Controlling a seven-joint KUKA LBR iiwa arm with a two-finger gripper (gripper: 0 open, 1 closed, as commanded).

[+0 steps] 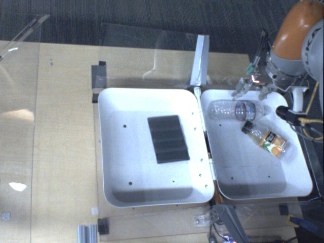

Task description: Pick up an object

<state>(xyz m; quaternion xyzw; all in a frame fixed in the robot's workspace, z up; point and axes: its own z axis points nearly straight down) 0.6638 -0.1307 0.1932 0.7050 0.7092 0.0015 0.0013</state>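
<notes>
A clear plastic bottle lies on its side at the back of the right bin. Just in front of it, a small bottle with a black cap and an orange label lies at a slant. A dark ribbed rectangular pad lies flat in the middle of the left bin. My gripper hangs over the back rim of the right bin, just behind the clear bottle. Its two fingers are spread open with nothing between them.
A metal upright post stands behind the gap between the bins. The arm's orange band and black cables crowd the right bin's far right side. A transparent panel rises behind the left bin.
</notes>
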